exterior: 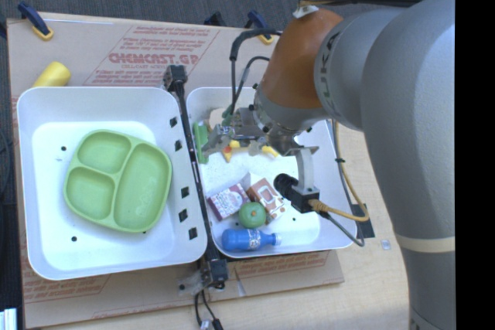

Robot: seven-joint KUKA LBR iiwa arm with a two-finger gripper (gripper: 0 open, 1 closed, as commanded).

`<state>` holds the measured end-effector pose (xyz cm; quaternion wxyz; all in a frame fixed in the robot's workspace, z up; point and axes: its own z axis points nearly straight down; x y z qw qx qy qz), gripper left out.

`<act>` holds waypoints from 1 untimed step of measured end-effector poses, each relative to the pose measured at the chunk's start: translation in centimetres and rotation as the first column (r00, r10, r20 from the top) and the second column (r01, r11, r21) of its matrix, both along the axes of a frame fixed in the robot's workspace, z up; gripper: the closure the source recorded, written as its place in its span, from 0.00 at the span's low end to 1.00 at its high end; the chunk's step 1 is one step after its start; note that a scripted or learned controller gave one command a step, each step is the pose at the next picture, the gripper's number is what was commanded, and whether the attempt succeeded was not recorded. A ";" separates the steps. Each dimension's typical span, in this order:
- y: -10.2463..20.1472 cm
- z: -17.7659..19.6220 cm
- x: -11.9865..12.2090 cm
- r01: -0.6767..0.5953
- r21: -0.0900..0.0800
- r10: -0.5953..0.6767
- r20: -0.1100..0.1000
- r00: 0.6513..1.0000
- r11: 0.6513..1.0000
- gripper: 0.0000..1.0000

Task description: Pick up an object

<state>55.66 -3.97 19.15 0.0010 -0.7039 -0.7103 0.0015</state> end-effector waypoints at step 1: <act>4.6 0.0 -5.1 0.000 0.001 0.000 -0.001 1.000 1.000 0.00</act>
